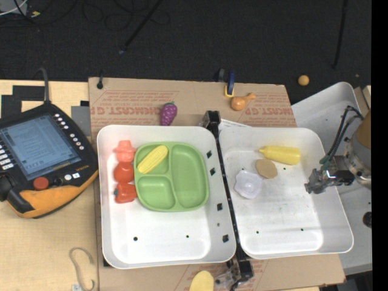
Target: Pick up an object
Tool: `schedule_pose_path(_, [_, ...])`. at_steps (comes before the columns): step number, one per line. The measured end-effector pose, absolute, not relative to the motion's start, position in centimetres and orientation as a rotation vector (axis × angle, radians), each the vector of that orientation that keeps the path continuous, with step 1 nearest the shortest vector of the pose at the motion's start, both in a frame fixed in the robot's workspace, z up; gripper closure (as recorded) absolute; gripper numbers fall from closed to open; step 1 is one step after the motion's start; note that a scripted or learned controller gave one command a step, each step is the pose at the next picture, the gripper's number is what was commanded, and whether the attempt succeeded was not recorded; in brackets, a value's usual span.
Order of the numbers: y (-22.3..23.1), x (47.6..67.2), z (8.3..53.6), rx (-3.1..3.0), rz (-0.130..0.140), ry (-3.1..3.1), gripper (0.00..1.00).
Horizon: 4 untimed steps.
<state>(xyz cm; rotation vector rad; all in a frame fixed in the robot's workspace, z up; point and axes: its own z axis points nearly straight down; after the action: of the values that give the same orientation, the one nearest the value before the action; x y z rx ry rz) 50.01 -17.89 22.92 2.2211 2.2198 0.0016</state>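
Claw [315, 183] is hanging just at the right rim of the right bin [303, 235], and I cannot tell how it is set (too dark and small), though nothing is showing in it, so it is probably lining up a reach inward. Candidates for picking are lying left of it in that bin, loose and apart so each can be taken alone: one yellow piece [280, 154], one tan piece [265, 168], one pale cup-like thing [247, 185]. Farther left, the left bin [157, 241] is carrying one green tray [176, 180] with one corn cob [151, 158], and three red pieces [123, 173] beside it.
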Motion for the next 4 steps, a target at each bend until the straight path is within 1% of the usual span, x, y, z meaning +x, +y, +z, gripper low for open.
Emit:
schedule_pose_path(1, [-11.8, 49.8, 23.5, 2.219, 0.001, 2.229, 1.0])
schedule_pose_path(2, [-6.1, 49.6, 21.9, 2.221, -0.002, 2.229, 1.0])
schedule_pose_path(3, [-5.8, 50.3, 23.7, 2.223, -0.001, 2.223, 1.0])
schedule_pose_path(4, [-5.7, 49.8, 23.4, 2.227, -0.003, 2.221, 1.0])
